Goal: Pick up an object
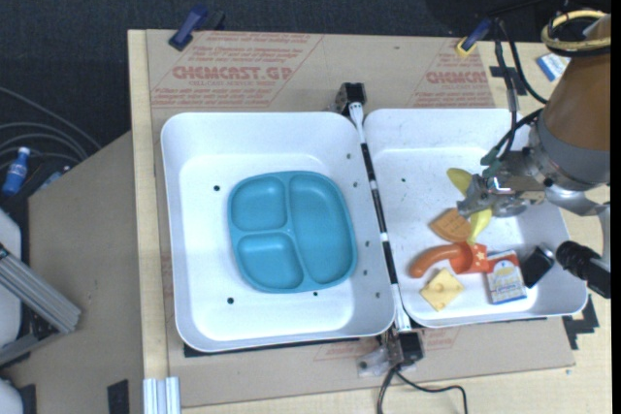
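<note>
I hang low over the right bin (412, 145), coming in from its far right side, with my gripper (490, 194) down among the small things gathered in that bin's near half. Whether my jaws are wide or narrow I cannot tell — the metal at my tip blurs into the yellow banana (464, 179) just beside it, and nothing shows plainly between them, so I will not claim a hold. The banana lies touching or nearly touching my tip, with a yellow-green piece (480, 223) just below it; I judge these the likeliest target, since my wrist is set right over them. Close by sit an orange wedge (450, 226), a curved orange-red sausage shape (448, 258), a pale cheese block (441, 290) and a small printed packet (506, 282) — all bunched together, which makes a clean pinch on one alone awkward. The left bin (184, 208) holds a blue divided plate (291, 230), well apart from me, flat and broad, a poor thing for two fingers. My next move, I think, calls for closing on the banana and lifting straight, lest neighbours be dragged along.
</note>
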